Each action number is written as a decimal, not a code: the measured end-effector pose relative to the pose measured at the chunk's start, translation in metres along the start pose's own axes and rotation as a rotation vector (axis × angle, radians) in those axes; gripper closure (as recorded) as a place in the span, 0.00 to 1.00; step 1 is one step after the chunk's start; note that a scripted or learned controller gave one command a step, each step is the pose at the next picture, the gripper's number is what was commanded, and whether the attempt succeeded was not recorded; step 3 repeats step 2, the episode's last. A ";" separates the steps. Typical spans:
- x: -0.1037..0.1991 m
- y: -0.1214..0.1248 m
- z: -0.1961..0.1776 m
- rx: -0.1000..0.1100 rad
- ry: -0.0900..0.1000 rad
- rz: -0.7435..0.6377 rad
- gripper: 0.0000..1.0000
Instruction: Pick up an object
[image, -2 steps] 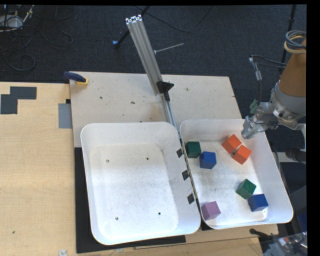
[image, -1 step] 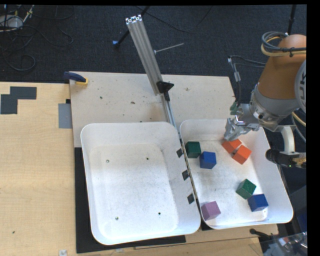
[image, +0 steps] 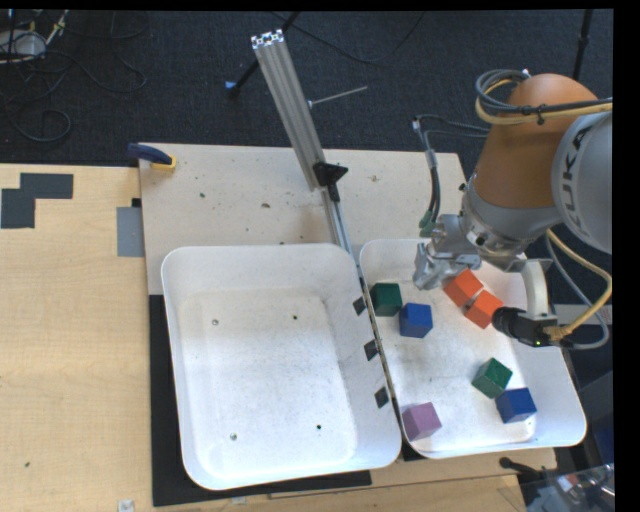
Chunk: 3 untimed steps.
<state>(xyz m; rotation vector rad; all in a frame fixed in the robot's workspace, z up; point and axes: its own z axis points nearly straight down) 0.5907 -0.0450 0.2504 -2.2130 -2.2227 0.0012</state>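
Orange oblong block, tilted, seemingly touching the gripper; jaw state beyond telling.

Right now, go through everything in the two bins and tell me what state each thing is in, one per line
end effector: low over the right bin, grip unclear
orange block: tilted, beside the end effector
green cube: resting by the divider
blue cube: resting beside it
second green cube: resting, skewed
second blue cube: resting
purple cube: resting at near rim
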 end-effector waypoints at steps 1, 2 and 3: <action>0.055 -0.008 0.011 0.001 -0.001 0.000 1.00; 0.098 -0.019 0.019 0.001 -0.001 0.001 1.00; 0.098 -0.019 0.019 0.001 -0.001 0.001 1.00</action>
